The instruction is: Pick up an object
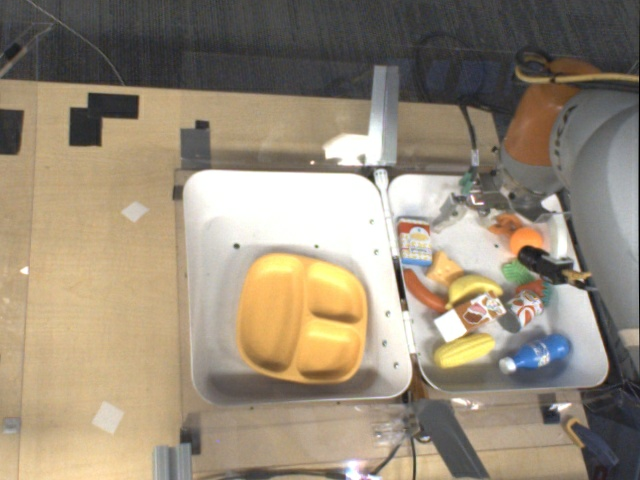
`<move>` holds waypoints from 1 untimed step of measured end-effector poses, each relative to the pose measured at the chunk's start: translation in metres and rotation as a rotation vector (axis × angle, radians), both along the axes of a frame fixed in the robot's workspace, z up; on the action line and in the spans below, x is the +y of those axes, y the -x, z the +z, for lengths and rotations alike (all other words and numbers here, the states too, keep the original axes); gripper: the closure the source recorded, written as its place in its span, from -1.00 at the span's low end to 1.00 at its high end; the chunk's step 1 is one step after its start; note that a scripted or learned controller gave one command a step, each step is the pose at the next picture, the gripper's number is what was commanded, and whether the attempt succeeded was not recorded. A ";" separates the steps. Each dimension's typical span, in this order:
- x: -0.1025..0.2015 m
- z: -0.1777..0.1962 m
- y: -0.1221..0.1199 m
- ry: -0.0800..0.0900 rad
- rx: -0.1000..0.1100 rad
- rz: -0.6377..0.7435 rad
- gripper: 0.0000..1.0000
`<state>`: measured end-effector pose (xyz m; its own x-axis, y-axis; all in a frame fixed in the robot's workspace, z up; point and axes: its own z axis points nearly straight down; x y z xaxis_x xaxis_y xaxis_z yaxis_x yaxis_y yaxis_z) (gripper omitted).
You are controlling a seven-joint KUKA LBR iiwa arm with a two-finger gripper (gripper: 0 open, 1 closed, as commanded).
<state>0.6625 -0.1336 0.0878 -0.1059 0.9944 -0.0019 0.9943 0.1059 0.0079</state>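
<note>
The right bin (430, 363) is crowded with toy food, so open floor remains only near its back-left corner; a banana (473, 288) lies mid-bin. The left bin (200, 268) holds a yellow divided tray (300, 316). The arm hangs over the right bin's back edge, gripper (478, 200) low there; whether it is open, I cannot tell.

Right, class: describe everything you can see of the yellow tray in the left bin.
The yellow tray looks like smooth moulded plastic with rounded corners, divided into three compartments: one large on the left, two smaller on the right. It lies flat, open side up and slightly turned, on the floor of the left bin, towards its near right part. It holds nothing, and only the bin floor touches it.
</note>
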 end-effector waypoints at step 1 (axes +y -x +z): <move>-0.002 0.048 0.031 -0.002 0.000 -0.309 -1.00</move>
<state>0.6317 -0.1360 0.1354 0.2016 0.9795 -0.0001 0.9794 -0.2016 0.0080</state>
